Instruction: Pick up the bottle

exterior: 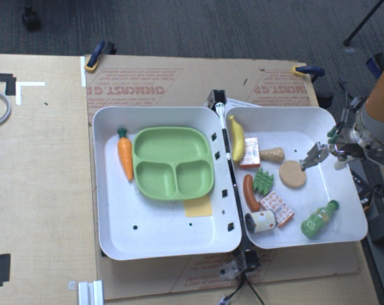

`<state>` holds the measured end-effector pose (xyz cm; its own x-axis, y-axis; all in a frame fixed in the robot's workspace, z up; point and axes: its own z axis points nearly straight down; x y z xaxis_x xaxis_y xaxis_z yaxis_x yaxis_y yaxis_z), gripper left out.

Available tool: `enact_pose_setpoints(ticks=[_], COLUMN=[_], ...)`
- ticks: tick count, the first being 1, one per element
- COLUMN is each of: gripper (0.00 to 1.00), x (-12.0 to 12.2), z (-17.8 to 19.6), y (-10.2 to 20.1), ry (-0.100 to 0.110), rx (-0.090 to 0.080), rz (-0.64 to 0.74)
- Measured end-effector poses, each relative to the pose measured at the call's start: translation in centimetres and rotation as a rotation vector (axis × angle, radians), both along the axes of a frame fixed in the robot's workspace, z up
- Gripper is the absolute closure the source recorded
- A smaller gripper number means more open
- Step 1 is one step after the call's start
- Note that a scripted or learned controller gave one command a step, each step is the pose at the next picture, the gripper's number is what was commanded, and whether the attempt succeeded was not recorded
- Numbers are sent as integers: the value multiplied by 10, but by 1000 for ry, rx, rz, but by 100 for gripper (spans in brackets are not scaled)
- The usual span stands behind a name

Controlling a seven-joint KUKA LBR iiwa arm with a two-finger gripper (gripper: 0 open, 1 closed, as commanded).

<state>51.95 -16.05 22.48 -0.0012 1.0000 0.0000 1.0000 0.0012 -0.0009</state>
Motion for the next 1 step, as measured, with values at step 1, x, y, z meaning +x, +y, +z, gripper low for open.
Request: enact_pose_setpoints(ticks=[1], gripper=[100], x=[1], z=[10], y=[0], ry=[0], rx=[-1], rz=[0])
